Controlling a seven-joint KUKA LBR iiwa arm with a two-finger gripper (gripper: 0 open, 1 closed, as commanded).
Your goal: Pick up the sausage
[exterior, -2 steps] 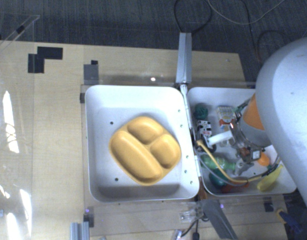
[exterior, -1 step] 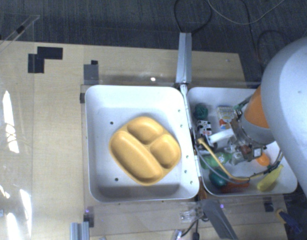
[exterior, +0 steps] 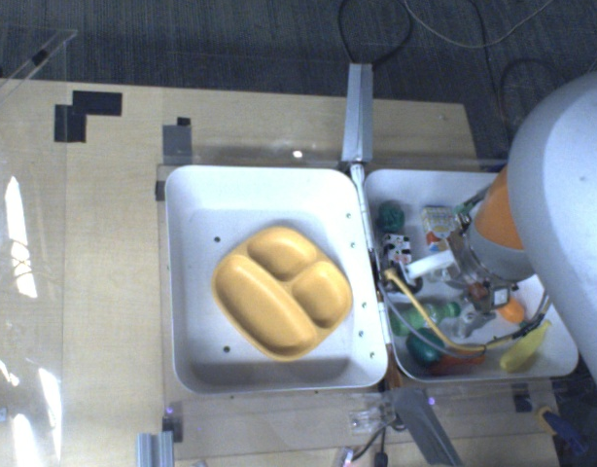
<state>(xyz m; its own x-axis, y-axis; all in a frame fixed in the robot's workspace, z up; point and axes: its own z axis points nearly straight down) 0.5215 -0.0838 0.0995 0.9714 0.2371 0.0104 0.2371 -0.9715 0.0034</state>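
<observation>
- Overhead, 2 white bins are sitting side by side on the bench; the left bin point(exterior: 182, 261) is holding a large yellow bread-shaped toy point(exterior: 282, 290).
- The grey arm point(exterior: 561, 193) is reaching into the right bin point(exterior: 561, 363), its gripper point(exterior: 464, 285) hanging over a clutter of small toys; whether it is clenched or released, I cannot tell.
- Among that clutter I cannot tell which piece is the sausage.
- A yellow banana-like piece point(exterior: 525, 348) is lying near the right bin's front corner.

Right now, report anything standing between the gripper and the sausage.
The gripper is down among clutter in the right bin. A reddish piece at the bin's near wall may be the sausage; a yellow cable loops across between them. The arm hides the rest.
</observation>
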